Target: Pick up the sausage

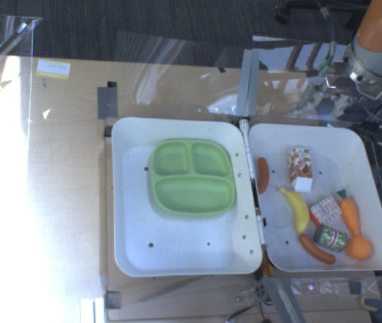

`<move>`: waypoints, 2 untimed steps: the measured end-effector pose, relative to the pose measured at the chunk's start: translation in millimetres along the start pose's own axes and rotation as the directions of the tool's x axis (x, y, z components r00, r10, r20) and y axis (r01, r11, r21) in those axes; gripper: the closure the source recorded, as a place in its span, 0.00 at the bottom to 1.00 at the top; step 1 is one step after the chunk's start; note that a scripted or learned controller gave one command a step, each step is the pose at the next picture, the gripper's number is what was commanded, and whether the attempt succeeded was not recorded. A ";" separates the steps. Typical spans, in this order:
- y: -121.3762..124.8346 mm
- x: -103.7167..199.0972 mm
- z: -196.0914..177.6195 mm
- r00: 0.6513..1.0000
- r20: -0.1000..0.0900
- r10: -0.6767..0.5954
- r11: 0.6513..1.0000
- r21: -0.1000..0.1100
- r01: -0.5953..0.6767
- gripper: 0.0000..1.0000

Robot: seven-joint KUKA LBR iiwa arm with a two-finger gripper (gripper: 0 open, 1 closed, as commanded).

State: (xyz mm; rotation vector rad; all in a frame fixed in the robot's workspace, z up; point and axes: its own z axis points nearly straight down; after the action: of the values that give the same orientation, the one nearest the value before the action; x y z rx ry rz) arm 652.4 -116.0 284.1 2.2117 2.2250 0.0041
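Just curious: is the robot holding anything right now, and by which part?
Nothing seems held. Both sausages lie in the right bin, far from the arm.

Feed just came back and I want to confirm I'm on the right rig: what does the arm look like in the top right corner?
The arm has a rounded orange band on top and a light grey, ring-shaped section beneath it. Under that sits darker wrist hardware with white blocks and black cables trailing off to the right. No markings or lettering are readable.
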 end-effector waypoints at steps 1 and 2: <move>-52.5 -15.2 96.8 0.999 -0.001 -0.034 0.999 0.002 0.034 0.00; 9.9 -16.2 188.4 0.997 0.001 -0.076 0.997 0.005 0.076 0.00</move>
State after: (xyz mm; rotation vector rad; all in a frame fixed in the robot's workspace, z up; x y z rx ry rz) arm 663.4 -132.4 95.8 2.1270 2.3098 -0.0023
